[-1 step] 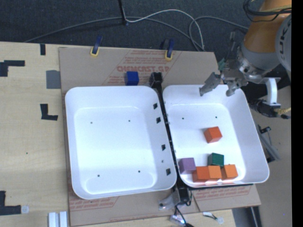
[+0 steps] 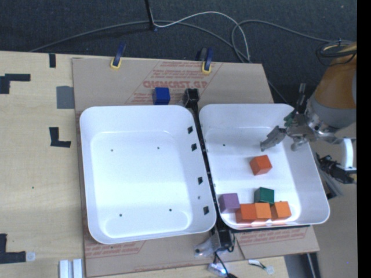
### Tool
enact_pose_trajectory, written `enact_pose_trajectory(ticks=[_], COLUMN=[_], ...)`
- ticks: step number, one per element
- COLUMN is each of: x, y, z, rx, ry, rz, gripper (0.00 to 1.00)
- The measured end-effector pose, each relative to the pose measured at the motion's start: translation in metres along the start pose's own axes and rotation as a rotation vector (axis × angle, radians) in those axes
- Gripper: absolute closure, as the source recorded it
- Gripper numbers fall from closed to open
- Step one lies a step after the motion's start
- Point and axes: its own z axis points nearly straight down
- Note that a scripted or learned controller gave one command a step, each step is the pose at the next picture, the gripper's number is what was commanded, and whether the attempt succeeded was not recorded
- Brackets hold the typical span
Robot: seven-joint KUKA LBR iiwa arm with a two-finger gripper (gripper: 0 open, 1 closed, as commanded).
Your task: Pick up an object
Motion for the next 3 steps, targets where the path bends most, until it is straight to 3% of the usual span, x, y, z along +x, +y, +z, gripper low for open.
enact_pose_trajectory(ticks=[1,2,3], x=[0.043,0.02,0.1], y=[-0.014,0.004,-0.012], z=[0.078,0.087,0.087], rx=[-0.008,-0.008,-0.008], ry=[-0.001,-0.001,0.001], rz=[-0.007,-0.003,-0.012], gripper=[0.0,0.0,0.0])
